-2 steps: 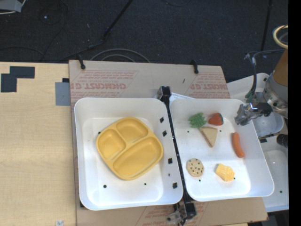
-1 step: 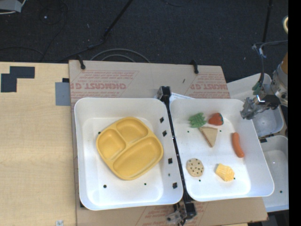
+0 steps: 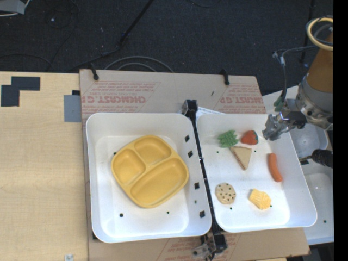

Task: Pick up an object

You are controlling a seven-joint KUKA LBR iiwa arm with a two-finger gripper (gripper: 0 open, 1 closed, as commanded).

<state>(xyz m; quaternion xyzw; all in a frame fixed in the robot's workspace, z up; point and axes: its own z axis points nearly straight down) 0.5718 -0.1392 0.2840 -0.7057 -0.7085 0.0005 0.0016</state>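
The right bin (image 3: 293,211) holds several toy foods: a green leafy piece (image 3: 228,139), a red tomato piece (image 3: 249,138), a tan wedge (image 3: 242,157), an orange sausage (image 3: 275,167), a speckled cookie (image 3: 225,193) and a yellow chunk (image 3: 260,199). My gripper (image 3: 273,128) hangs over the bin's upper right rim, just right of the tomato piece and above the sausage. Nothing shows between its fingers.
The left bin (image 3: 100,211) carries a yellow sectioned plate (image 3: 150,171). A black divider bar (image 3: 197,167) runs between the bins. Cardboard (image 3: 157,94) lies under both. The arm's orange band (image 3: 321,64) and cables stand at the far right.
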